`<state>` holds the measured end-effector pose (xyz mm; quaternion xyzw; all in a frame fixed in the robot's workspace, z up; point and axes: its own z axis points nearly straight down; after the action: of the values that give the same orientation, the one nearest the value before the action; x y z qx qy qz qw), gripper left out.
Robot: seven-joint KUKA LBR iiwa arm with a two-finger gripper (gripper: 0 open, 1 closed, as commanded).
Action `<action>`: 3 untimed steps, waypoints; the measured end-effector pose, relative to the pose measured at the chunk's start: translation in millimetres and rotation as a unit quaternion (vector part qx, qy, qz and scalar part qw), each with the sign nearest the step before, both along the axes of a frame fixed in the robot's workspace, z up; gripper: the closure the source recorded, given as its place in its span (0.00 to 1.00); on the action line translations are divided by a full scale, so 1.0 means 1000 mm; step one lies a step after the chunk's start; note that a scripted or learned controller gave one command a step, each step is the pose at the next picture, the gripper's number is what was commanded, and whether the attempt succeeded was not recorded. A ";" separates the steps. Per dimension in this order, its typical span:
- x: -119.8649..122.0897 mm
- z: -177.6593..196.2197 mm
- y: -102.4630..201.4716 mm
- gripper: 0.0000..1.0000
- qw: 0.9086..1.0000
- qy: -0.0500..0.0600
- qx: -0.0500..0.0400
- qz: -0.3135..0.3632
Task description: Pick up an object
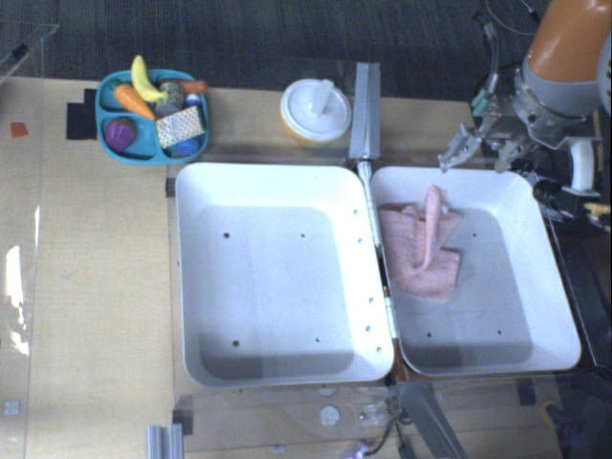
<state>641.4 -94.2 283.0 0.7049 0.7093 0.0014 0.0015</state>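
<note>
1. The grey two-finger gripper (470,148) hangs above the far rim of the right shallow white bin (545,256), below the arm's orange band; its thin fingers (455,151) stand spread apart with nothing between them.
2. A crumpled pink cloth (423,251) lies in the right bin's left half, touching the wall beside the left shallow white bin (273,275); one fold stands up as a ridge.
3. Beyond the bins sit a round white-lidded container (316,110) and a blue compartment tray of toy food (151,115).

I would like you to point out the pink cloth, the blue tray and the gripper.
pink cloth (421,256), camera view, middle of the crumpled fabric
blue tray (145,157), camera view, its front rim
gripper (469,144), camera view, between its fingertips
</note>
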 end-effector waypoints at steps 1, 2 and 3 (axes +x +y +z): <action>0.002 -0.146 -0.029 0.00 0.998 0.000 0.000 0.061; 0.000 -0.190 -0.015 0.00 0.996 -0.006 -0.002 0.088; 0.003 -0.177 -0.013 1.00 0.996 -0.011 -0.001 0.089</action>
<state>644.6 -107.2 106.3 0.6390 0.7691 0.0086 0.0105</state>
